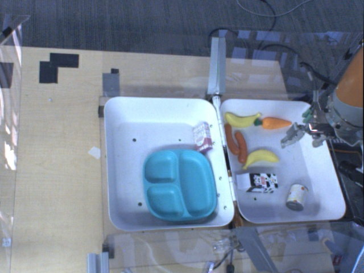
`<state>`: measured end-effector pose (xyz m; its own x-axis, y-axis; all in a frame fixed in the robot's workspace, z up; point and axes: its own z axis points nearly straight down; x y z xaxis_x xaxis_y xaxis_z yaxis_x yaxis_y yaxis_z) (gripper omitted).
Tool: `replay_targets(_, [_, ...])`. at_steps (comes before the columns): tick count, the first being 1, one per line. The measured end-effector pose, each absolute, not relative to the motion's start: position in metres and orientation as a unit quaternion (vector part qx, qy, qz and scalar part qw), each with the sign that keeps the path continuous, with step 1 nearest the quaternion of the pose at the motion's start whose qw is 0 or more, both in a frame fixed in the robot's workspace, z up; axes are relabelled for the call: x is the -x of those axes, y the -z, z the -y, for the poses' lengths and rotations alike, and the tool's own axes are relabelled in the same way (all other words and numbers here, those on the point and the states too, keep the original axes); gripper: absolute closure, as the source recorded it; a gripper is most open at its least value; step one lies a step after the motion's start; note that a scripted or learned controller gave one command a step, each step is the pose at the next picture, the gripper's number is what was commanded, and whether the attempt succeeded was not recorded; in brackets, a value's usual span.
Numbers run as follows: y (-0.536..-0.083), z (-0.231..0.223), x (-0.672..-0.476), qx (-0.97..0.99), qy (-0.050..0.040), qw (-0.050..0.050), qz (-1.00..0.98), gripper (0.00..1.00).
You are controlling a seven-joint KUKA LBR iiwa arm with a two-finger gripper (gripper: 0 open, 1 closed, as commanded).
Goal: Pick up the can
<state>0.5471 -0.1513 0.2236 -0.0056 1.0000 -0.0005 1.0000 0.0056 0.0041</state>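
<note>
In the left bin (122,118) lies a blue divided tray (180,184), a small packet (202,137) just beyond it; the right bin (335,206) holds bananas, sausages, a carrot (277,123); the can (296,197) lies near-right; above, the gripper (303,135) hangs released, grasping nothing.

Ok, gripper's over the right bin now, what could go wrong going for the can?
The can lies on its side near the right bin's front corner, so it may roll or wedge against the wall. The gripper hangs well behind it, beside the carrot. The cow-print carton sits close on the can's left.
</note>
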Motion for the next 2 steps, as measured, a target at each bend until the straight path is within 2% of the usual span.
replay_targets(1, [-0.0956, 0.1677, -0.4884, -0.758, -0.0014, 0.002, -0.653, 0.0])
replay_targets(2, [-0.089, 0.1716, -0.4902, -0.846, -0.0046, 0.002, -0.533, 0.0])
